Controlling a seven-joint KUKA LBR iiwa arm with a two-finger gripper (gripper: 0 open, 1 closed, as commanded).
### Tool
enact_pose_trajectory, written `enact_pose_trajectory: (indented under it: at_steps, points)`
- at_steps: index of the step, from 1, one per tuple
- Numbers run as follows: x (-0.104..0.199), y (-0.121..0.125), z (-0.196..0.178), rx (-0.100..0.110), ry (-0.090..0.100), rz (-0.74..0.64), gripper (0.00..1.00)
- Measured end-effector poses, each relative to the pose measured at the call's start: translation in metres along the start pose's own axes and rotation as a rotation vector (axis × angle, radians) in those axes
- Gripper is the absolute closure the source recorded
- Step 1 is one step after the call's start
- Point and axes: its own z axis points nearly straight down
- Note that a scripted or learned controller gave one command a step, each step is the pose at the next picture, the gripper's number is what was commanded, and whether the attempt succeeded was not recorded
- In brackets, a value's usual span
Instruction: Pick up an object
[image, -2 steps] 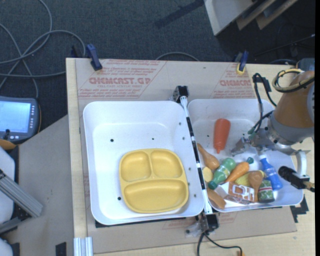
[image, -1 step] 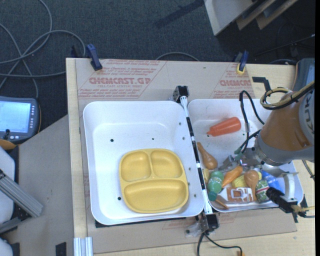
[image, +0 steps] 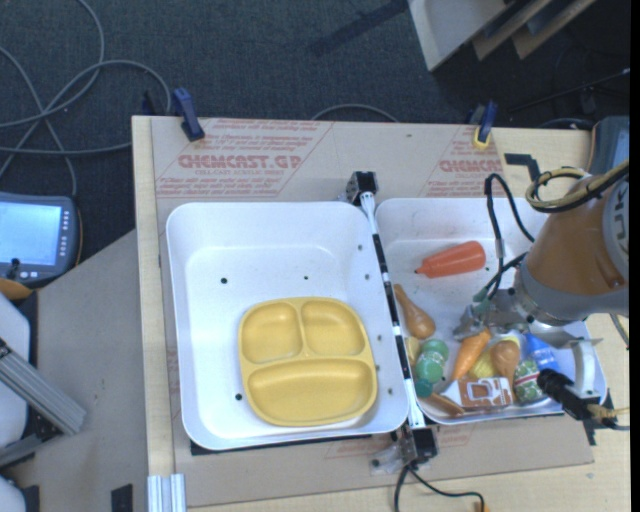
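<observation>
Gripper (image: 478, 322) low in rt bin (image: 400, 215), over carrot (image: 470, 353); can't tell if fingers open or closed.

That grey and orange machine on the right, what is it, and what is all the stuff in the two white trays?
It is a robot arm, filmed by one camera fixed above the bench and looking down at a slant. At the arm's end is a two-finger gripper, its hand for picking things up. It hangs low over the right bin, above a heap of toy food: an orange carrot, a green piece, a brown pear-shaped piece and a red-orange piece lying apart near the back. The left bin holds a yellow divided plate. I cannot tell whether the gripper holds anything.
</observation>
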Motion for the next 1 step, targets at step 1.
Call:
enact_pose_trajectory:
  at_steps: [1]
  points:
    - [0.0609,0.0507,-0.0962,-0.011,0.000,-0.011,1.00]
